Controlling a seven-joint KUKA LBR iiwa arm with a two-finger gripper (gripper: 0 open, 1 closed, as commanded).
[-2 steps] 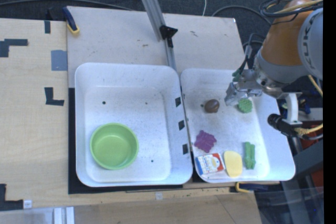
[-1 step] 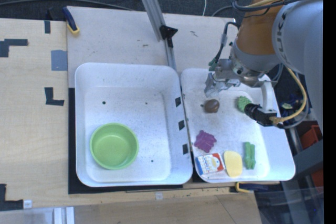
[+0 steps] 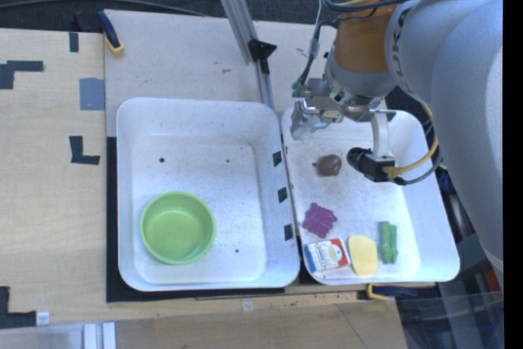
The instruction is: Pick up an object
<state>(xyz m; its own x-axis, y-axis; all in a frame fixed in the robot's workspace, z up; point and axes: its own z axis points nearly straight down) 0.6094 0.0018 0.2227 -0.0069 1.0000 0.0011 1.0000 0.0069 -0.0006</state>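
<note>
Camera view, slanted down on a pale surface (image 3: 49, 176) bearing two shallow white bins side by side. In the left bin (image 3: 196, 114), a green bowl (image 3: 177, 227) near the front left corner, upright and open to the camera. In the right bin (image 3: 425, 249), a small brown round object (image 3: 328, 165) toward the back, near the middle; further forward, a purple lumpy piece (image 3: 319, 219); along the front wall, a white packet with red print (image 3: 327, 256), a yellow oval object (image 3: 363, 254) just beside it, and a green upright-lying piece (image 3: 387, 242) just right of that. Grey arm with orange band (image 3: 372, 8) reaching in from the right, above the back of the right bin. Tool (image 3: 309, 124) low over that bin's back left corner, near the dividing wall, well apart from the brown object and from the items at the front. Fingers too blurred and foreshortened to judge: cannot tell whether wide or narrow, and nothing seen between them. Black cable loop (image 3: 372, 163) hanging just right of the brown object.
</note>
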